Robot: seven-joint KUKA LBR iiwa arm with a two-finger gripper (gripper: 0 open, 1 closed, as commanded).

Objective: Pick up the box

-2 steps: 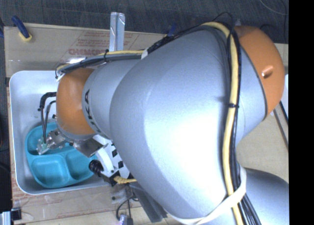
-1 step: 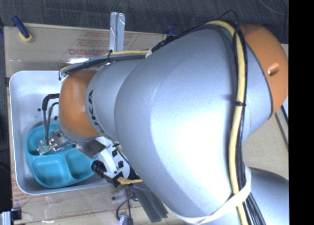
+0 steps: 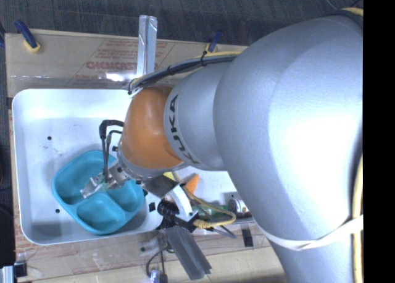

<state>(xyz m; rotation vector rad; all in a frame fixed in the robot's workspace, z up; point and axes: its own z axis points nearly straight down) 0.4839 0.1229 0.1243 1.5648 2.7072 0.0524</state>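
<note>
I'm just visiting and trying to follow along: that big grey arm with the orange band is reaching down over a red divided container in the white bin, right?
Nearly. The container is blue, not red, as the camera view shows. The rest holds: the grey arm with the orange band reaches down over that divided container, which sits in the white bin.

1. One grey arm [image 3: 278, 121] with one orange band [image 3: 148, 130].
2. One white bin [image 3: 37, 121] in plain sight; a second cannot be counted, as the arm covers that side.
3. One blue box [image 3: 99, 204] with three compartments, lying in the bin just under the hand [image 3: 106, 180].
4. Two blue clamps [image 3: 28, 36] at the far edge of the desk [image 3: 80, 59], well beyond the hand.
5. One upright clear strip [image 3: 147, 44] beyond the hand.
</note>
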